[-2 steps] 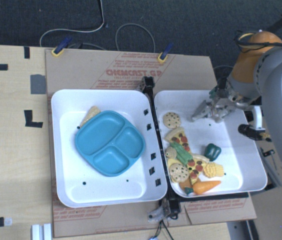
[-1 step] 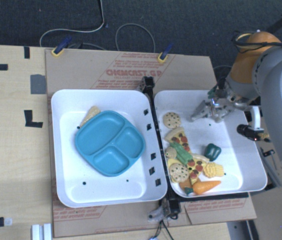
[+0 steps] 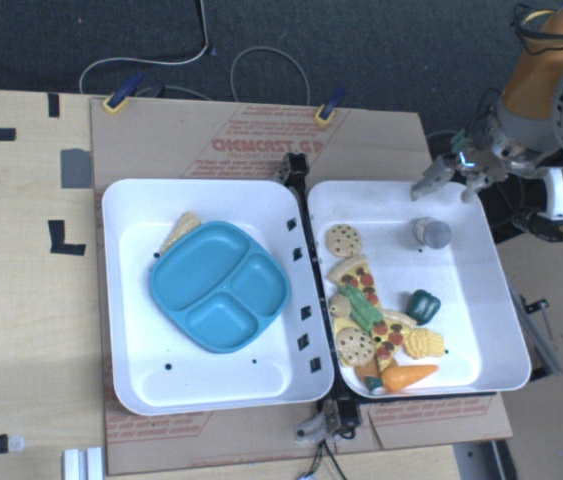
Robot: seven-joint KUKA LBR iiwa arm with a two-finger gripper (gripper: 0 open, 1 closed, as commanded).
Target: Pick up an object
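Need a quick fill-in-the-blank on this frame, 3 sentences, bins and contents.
1. The blue divided tray lies in the ____ bin.
2. The carrot lies near the right bin's ____ edge.
3. The pincer is above the right bin's ____ edge.

Missing words: left; front; far

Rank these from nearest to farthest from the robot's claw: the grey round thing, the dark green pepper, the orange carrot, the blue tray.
From the gripper:
1. Grey round object, right bin's top, just below it.
2. Green pepper, mid right bin.
3. Carrot, right bin's bottom edge.
4. Blue tray, in the left bin.
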